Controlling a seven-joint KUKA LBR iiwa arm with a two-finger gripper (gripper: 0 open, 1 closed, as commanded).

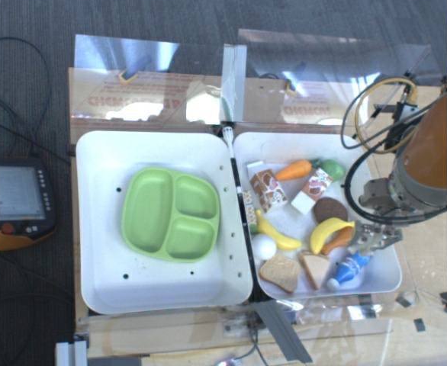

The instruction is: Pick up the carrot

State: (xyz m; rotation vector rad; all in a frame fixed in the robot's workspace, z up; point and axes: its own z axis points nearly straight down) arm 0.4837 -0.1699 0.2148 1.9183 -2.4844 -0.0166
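The carrot (294,169) lies at the far side of the right bin (391,280), its long axis running left to right with a slight tilt, the green top toward the right. The gripper (376,237) hangs low at the right, nearer edge of the same bin — so the carrot is to its left and farther away. Whether the gripper is spread or pressed together I cannot tell. Between them lie a brown round piece (329,208), a white block (303,203) and a banana (331,231); a blue bottle (349,271) lies just beside the gripper.
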